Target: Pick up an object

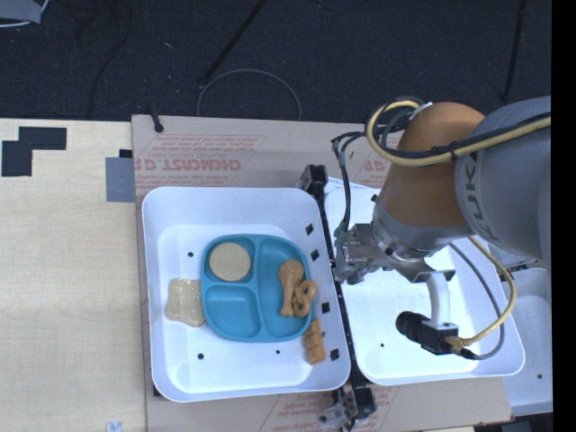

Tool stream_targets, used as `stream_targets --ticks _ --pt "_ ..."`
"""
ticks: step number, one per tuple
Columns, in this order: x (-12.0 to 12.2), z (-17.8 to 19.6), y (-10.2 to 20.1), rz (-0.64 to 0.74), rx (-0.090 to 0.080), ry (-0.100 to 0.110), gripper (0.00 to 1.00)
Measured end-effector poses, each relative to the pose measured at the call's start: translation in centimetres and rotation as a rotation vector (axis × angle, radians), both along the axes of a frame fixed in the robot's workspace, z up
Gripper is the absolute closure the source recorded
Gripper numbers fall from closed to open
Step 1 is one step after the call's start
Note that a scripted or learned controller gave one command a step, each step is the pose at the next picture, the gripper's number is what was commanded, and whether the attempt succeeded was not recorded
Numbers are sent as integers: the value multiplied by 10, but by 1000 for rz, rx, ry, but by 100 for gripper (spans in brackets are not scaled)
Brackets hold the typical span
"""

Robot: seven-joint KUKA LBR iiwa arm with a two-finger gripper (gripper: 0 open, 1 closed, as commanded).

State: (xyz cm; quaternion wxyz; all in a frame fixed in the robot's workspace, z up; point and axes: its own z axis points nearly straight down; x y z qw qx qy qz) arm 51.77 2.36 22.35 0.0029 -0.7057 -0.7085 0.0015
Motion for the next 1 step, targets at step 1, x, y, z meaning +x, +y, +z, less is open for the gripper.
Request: stream_targets --ticks 1 --pt "-5 10 55 0 -1 -3 100"
